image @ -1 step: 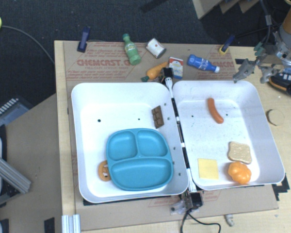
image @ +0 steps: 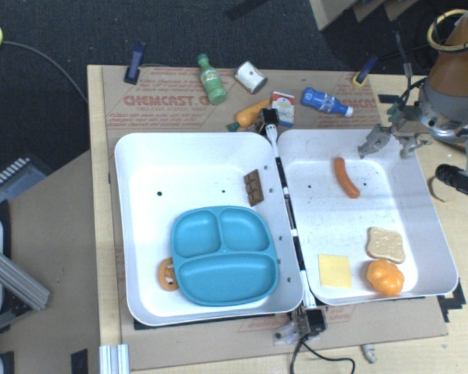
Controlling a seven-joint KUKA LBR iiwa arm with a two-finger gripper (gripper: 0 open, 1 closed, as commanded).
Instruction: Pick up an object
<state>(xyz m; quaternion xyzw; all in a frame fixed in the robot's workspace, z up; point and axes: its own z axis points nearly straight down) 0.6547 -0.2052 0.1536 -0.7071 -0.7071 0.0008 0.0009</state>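
The arm [image: 451, 76] comes in from the right, its orange band showing above the wrist, and its claw [image: 391, 140] hangs over the upper right corner of the right bin [image: 421, 209]. The two fingers are spread apart with nothing between them; one tip [image: 370, 146] points down toward the bin's top edge.

In that right bin, a sausage [image: 345, 177] lies tilted near the upper middle, a little left of and below the claw and apart from it. Lower down sit a slice of bread [image: 385, 245], an orange [image: 386, 277] just below it, and a yellow cheese square [image: 335, 271] to the left of the orange.

The left bin [image: 140, 209] holds a blue divided plate [image: 222, 254] toward its lower middle. A pretzel [image: 167, 274] peeks out at the plate's left edge, touching it. A brown chocolate bar [image: 253, 187] lies near the bin's right wall, above the plate.

Behind the bins, on the bench [image: 164, 92], there is a scatter of small things: a green bottle [image: 212, 79], a blue bottle [image: 326, 102] lying on its side, a white cup [image: 250, 76] tipped over, a small carton [image: 282, 107], and a carrot [image: 249, 116] right by the gap between the bins.
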